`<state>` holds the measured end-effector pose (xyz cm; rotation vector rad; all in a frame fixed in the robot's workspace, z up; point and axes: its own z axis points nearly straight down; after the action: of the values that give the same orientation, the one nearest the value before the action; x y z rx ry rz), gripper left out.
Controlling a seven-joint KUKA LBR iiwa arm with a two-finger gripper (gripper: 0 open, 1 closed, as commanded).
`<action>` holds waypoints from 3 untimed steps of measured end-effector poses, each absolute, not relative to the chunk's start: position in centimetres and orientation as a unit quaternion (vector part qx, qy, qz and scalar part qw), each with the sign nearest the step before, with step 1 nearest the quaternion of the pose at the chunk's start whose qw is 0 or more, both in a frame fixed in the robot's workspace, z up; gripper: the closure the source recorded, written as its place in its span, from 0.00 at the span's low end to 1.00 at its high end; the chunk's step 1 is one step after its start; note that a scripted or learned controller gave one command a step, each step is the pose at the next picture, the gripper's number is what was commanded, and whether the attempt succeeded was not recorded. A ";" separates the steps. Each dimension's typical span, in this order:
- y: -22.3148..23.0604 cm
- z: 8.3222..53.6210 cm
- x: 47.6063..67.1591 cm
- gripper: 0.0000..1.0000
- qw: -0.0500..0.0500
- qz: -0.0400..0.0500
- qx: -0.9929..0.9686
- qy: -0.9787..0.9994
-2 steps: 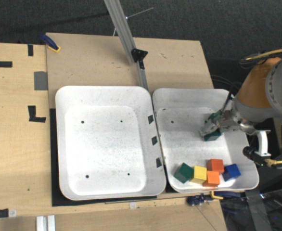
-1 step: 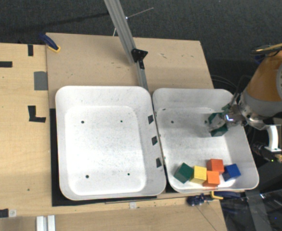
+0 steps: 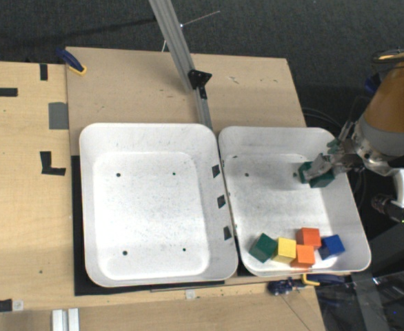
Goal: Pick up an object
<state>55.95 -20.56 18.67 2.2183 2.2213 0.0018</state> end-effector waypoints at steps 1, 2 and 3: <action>-20.5 21.6 56.0 1.00 0.001 0.000 0.707 0.708; -15.9 21.8 56.9 1.00 -0.001 0.000 0.705 0.709; -11.4 22.6 59.0 1.00 -0.001 0.001 0.705 0.709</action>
<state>59.01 -11.40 22.64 2.2152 2.2295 0.0017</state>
